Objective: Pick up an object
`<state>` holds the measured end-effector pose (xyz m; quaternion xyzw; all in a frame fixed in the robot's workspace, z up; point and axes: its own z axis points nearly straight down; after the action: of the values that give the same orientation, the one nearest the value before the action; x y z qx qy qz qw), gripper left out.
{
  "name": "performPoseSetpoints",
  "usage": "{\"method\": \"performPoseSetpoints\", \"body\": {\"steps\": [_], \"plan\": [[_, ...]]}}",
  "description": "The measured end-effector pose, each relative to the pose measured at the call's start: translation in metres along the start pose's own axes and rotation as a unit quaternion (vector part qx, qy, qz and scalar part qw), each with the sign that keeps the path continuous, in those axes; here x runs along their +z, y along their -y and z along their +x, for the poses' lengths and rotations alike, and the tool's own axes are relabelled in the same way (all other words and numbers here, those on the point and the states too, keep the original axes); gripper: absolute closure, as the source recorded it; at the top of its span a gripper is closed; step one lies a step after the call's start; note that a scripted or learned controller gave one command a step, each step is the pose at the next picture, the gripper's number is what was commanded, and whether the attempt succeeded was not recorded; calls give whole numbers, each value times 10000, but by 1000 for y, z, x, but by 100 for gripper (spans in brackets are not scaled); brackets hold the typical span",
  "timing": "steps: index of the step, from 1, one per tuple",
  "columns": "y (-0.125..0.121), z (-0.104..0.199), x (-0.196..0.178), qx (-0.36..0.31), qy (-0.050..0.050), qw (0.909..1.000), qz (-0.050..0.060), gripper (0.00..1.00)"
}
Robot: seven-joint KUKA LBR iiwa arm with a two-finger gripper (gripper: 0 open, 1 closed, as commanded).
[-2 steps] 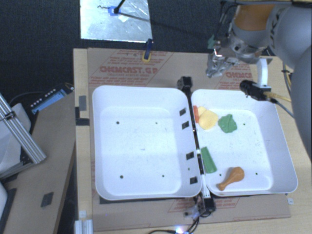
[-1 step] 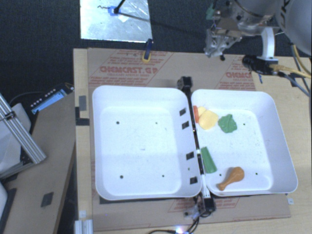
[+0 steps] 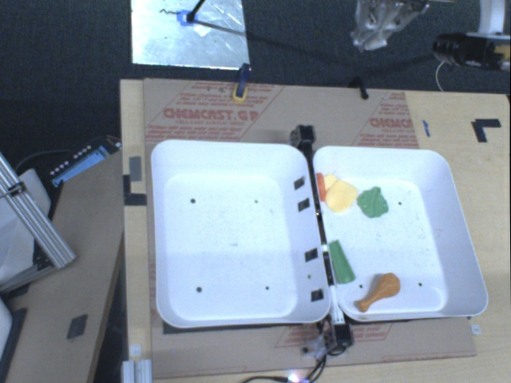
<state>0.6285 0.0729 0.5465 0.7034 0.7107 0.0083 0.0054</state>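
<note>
The pincer hangs high at the far right, well clear of both bins and over dark floor; whether it is released or clenched cannot be told from this blurred view. All candidate objects lie in the right bin: a yellow piece with an orange piece touching its left side, a green leafy piece just beside it, a green stick against the left wall, and a brown drumstick nearest. The drumstick lies apart, judged the easiest target. The left bin adjoins. Both rest on a cardboard sheet covering the tabletop. A metal plate lies on the floor beyond.
</note>
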Motion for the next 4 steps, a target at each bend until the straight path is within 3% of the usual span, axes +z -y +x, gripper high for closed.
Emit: {"method": "performPoseSetpoints", "body": {"steps": [1,2,3,4], "plan": [[96,-23,8,43,10,9999,90,100],[130,-112,8,87,29,9999,80,100],[90,-164,10,66,34,9999,79,100],[111,-272,8,100,47,9999,81,100]]}}
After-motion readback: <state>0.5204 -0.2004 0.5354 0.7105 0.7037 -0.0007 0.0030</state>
